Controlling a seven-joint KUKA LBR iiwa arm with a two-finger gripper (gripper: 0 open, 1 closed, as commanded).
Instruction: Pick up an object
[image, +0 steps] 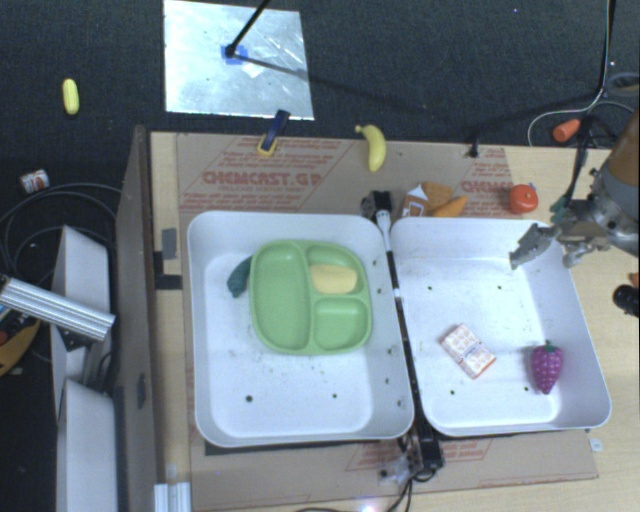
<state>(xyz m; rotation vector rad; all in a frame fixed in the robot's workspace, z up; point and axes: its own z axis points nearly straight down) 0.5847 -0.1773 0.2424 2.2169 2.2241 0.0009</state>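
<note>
At right of frame, the gripper (545, 243) hangs over the right bin's (500, 415) upper edge, fingers apart and empty. Nothing is picked yet: box (468, 350) and grapes (546, 367) lie lower right.

A small pale box (468, 351) lies flat in the right bin (590, 360). Beside it rests a purple grape bunch (546, 366), near the bin's right wall.
</note>
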